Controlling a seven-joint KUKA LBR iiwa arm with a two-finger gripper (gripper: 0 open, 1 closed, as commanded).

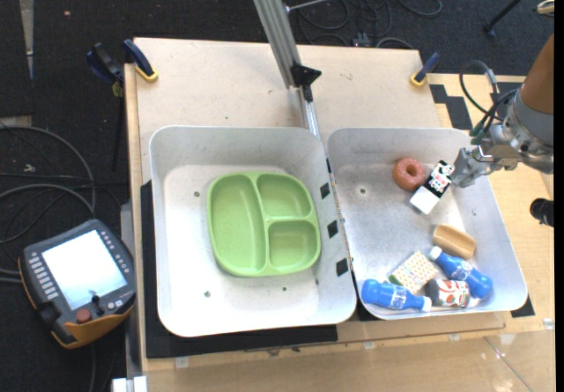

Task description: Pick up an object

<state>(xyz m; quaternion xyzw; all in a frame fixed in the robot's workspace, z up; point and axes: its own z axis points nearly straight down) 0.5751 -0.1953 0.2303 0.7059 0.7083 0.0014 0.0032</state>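
The right bin (374,214) holds several small items. A pink-brown donut (408,173) lies near its far side. Just right of it is a white carton with a black-and-white top (429,190). A tan bread-like block (454,240) lies further forward. At the front are a blue bottle (392,295), a second blue bottle (464,273), a checkered cracker (414,272) and a red-and-white pack (450,293). My gripper (463,166) hangs at the bin's right side, right beside the carton's top; whether it touches the carton I cannot make out.
The left bin (172,205) holds a green divided plate (264,223). A slanted metal pole (273,16) rises from the bench's back, ending between the bins. Clamps sit at the bench's far corners. A teach pendant (79,280) lies on the floor at left.
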